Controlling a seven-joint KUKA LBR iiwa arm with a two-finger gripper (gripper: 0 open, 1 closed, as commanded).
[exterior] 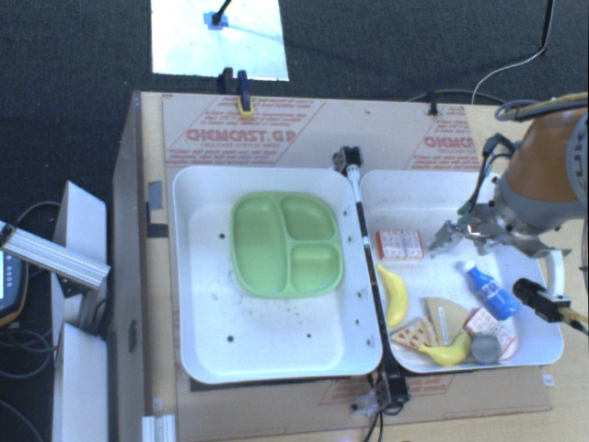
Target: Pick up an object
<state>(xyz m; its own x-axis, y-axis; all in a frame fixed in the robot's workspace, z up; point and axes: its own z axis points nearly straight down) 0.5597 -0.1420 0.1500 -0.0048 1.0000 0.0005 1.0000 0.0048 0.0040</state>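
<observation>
Right bin (552, 343): end effector (448, 236), seemingly spread wide, hovers just beside the small red-and-white box (399, 244).

The arm (552, 168) runs off the right edge of the frame, so its upper part is cut away. Whether the jaws are parted or closed is too small and dark to tell. Print on the small box (399, 244) is unreadable. At lower right, the yellow toy (448, 350) partly covers the cracker-like piece (411, 335).
</observation>
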